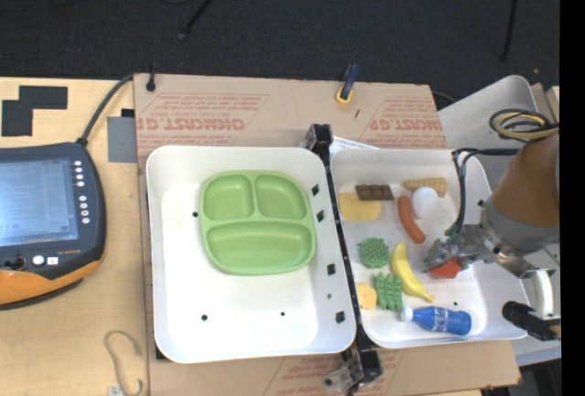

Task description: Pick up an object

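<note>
Camera view: hand (445, 257) hides a red object (446, 270); its grip cannot be told.

A divided plate (257, 223) lies in the left bin (174, 294); toy foods (409, 271) in the right bin (484, 316).

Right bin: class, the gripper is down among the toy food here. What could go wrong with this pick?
1. The gripper sits low over a red item; a shallow grasp may slip.
2. The banana lies close beside it and could get nudged.
3. The bin's right wall crowds the arm.
</note>
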